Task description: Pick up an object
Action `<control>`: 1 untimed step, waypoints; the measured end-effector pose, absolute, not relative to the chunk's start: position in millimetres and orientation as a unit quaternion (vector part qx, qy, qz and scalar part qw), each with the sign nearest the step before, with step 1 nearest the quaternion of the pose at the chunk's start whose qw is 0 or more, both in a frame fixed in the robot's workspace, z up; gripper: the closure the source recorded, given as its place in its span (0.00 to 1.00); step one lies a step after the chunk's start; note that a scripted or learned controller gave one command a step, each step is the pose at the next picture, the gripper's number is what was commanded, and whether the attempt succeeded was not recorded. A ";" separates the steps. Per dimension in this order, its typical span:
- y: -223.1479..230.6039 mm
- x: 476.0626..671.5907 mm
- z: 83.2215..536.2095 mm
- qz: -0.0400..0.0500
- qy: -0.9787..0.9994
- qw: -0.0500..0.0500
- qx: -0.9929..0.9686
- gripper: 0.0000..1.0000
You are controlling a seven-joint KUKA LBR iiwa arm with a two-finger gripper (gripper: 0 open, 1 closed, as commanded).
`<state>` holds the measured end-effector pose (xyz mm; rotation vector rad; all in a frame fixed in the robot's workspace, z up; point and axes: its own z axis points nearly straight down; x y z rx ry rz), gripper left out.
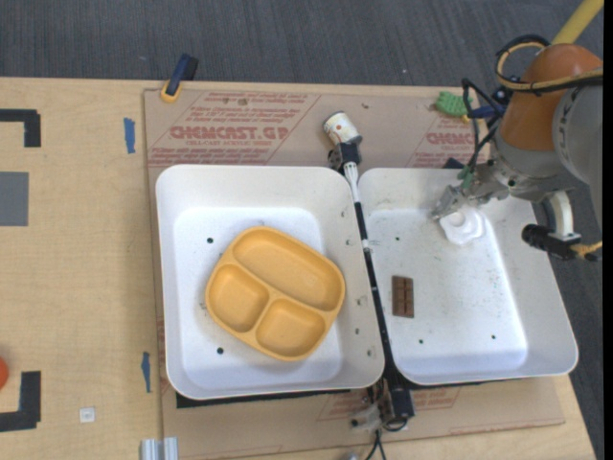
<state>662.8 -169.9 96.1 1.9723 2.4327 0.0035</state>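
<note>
The hand [458, 205] reaches in from the right over the far part of the right bin [498, 343], its metal fingers angled down toward the bin floor; whether those fingers are spread or closed cannot be told from this slant; directly beneath and touching the fingertips sits a small white object [463, 227], pale against the white floor and hard to make out in shape; whether it is pinched between the fingers or merely lies under them cannot be told; above the hand rises the grey arm [575, 132] with its orange band [556, 70], black cables looping round the wrist; nearer in the same bin, well apart from the hand, a small brown rectangular piece [403, 296] lies flat close to the left wall; the left bin [182, 257] stands just beside the right one, their rims meeting along a dark seam; in it rests a yellow divided plate [276, 291] with three compartments, turned at a slant; both bins sit on a sheet of printed cardboard [239, 127] laid on the tabletop [77, 257]; a blue and yellow clip [179, 77] lies at the cardboard's far left corner
</note>
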 end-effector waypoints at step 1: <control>-103.2 624.3 187.0 0.000 0.846 0.000 0.533 1.00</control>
